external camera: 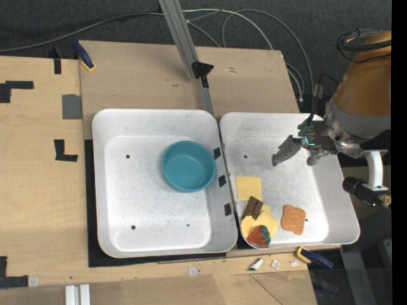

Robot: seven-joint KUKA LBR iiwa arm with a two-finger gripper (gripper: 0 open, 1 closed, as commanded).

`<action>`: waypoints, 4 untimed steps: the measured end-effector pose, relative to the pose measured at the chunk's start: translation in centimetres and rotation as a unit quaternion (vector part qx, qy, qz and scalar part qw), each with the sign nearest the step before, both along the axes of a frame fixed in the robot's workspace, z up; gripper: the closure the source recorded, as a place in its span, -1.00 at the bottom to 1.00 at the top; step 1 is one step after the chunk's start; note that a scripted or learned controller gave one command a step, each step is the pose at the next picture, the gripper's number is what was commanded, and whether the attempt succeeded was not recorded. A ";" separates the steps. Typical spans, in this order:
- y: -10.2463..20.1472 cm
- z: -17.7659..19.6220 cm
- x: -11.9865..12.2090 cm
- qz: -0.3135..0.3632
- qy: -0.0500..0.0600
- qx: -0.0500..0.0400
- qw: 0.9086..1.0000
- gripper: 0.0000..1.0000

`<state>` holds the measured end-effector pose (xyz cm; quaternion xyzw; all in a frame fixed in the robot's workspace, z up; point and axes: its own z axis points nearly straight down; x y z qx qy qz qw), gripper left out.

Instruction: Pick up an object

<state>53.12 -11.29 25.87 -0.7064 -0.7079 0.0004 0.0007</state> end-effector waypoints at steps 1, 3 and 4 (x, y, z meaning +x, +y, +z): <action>0.0 0.0 0.0 0.000 0.000 0.000 1.000 -1.00; 0.6 -9.4 -0.3 0.000 0.003 0.000 1.000 -1.00; 0.5 -13.8 -0.8 -0.001 0.003 0.000 1.000 -1.00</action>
